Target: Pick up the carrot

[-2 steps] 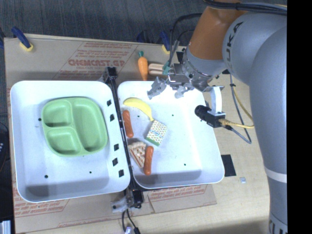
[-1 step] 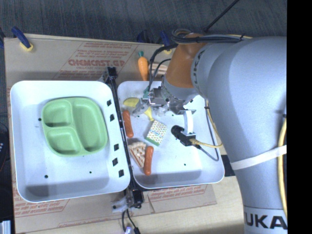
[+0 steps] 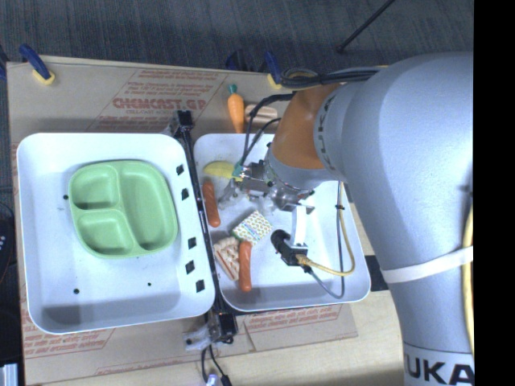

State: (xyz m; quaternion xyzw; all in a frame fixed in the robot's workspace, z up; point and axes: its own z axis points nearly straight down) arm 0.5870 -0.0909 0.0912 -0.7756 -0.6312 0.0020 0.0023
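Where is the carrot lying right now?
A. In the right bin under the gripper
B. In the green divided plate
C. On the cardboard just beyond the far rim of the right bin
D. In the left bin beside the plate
C: the carrot lies on the cardboard just beyond the right bin, outside both bins.

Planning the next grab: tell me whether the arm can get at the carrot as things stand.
Probably yes. The carrot lies on the cardboard just outside the far rim of the right bin, with nothing on top of it. The gripper hangs over that bin close by, so a short move past the rim should do.
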